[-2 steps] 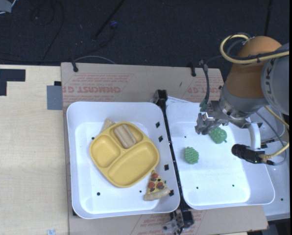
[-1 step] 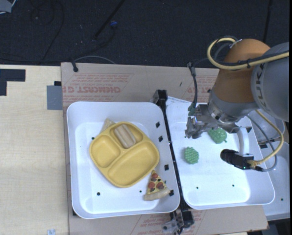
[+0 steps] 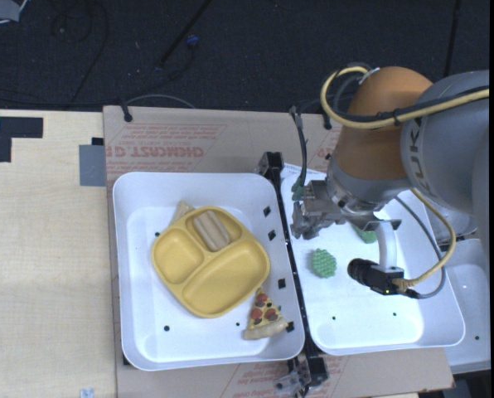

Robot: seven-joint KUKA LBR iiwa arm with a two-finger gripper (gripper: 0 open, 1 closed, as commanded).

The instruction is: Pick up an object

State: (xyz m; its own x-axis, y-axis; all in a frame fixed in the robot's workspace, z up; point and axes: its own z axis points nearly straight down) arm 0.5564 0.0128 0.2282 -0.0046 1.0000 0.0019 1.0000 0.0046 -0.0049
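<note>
Hovering in the right bin [image 3: 429,322] at its far left side: gripper [image 3: 307,222], open-or-shut state impossible to tell. Lying just near of it: green knobbly ball [image 3: 322,263]. Probably handling as light, soft, slightly grippy; best squeezing across its middle. Sitting in left bin [image 3: 139,338]: yellow tray [image 3: 210,264], pizza slice [image 3: 265,317].

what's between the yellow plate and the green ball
In the camera view, the rims where the two bins meet lie between the yellow plate and the green ball; otherwise only bare white floor.

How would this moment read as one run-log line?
arm: over right bin | gripper: above green ball | left bin: yellow plate, pizza slice
</note>
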